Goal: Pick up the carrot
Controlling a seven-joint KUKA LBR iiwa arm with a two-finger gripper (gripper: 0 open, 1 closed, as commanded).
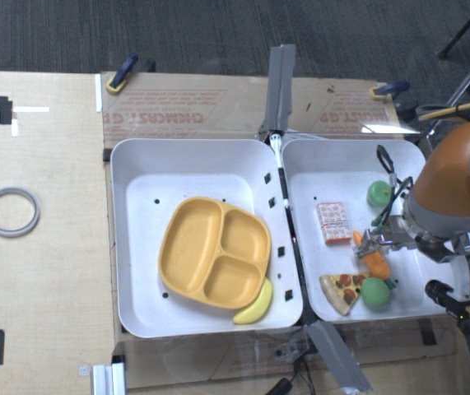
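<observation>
So on the far left of the surface (45, 303) we've got a roll of tape (9, 211) just sitting there. Next comes the left bin (132, 179), with a yellow divided plate (214, 252) in it and a banana (254, 306) tucked against the plate's lower right edge. Moving into the right bin (317, 159), we see a pink wafer-looking block (333, 222), a pizza slice (341, 290) near the front, and two green round things, one further back (379, 193) and one up front (375, 292). The carrot (375, 263) lies between them, and the claw (369, 244) sits right on top of it. We honestly can't tell if it's clenched or released.
</observation>
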